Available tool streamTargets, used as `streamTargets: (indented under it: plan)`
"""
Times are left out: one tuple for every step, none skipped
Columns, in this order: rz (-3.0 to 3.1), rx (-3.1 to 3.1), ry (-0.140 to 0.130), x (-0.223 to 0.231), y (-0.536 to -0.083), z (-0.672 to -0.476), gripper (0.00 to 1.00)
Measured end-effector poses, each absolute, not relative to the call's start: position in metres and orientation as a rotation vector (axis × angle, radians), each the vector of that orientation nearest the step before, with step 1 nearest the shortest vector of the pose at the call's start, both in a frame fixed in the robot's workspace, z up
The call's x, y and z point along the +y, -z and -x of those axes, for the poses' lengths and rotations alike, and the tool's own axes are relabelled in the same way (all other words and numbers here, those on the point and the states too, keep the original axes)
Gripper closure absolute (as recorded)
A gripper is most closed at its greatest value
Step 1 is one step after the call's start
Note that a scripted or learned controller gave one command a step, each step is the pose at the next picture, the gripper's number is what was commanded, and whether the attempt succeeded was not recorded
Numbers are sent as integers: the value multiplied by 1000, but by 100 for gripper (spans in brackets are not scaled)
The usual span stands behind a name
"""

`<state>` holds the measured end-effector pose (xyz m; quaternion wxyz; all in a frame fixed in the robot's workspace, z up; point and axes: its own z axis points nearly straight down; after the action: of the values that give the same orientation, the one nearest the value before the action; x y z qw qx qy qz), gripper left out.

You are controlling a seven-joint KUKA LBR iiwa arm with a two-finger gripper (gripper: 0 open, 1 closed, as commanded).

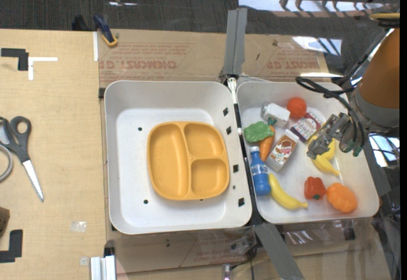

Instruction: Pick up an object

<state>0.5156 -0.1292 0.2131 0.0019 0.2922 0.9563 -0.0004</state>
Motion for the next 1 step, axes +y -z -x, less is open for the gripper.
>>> streamTargets:
  plan:
    - [-1211, 2896, 2, -87, -270, -585, 100]
